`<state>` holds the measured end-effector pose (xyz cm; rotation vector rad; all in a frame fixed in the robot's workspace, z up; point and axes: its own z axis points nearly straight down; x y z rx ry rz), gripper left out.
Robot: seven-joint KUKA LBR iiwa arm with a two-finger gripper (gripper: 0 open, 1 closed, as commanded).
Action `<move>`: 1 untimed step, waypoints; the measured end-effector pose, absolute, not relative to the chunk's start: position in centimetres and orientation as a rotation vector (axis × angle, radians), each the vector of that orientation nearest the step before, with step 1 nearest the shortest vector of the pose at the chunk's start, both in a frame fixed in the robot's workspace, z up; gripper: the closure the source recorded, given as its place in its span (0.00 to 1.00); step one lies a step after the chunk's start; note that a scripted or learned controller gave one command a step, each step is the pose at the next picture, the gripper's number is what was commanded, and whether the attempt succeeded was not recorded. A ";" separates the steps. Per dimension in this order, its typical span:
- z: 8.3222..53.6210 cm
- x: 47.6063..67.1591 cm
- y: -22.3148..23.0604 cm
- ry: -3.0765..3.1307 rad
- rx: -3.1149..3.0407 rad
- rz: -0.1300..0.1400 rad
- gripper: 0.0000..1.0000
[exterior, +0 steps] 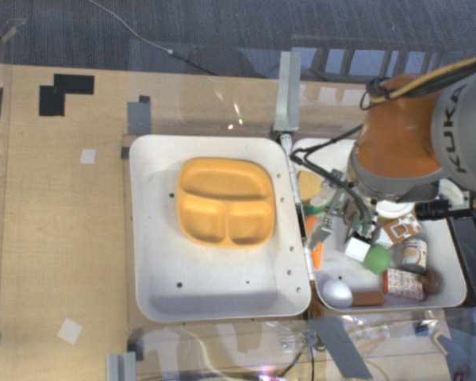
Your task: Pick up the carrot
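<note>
The carrot (316, 254) is a small orange piece lying by the left wall of the right bin (458, 286), partly hidden among other items. My gripper (341, 227) hangs low over the left part of that bin, just up and right of the carrot. One dark finger (325, 228) stands close above the carrot. The gripper looks open, with no object seen between its fingers. The grey and orange wrist covers the bin's upper middle.
A yellow divided plate (224, 201) lies in the left bin (147, 228). The right bin is crowded: a white block (357, 249), a green ball (377, 258), a silver dome (337, 292), a brown stick (370, 298), a small can (404, 284) and a yellow piece (308, 185).
</note>
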<state>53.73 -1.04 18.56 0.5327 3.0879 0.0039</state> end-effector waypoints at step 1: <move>18.5 52.4 -4.1 3.059 0.689 0.002 0.00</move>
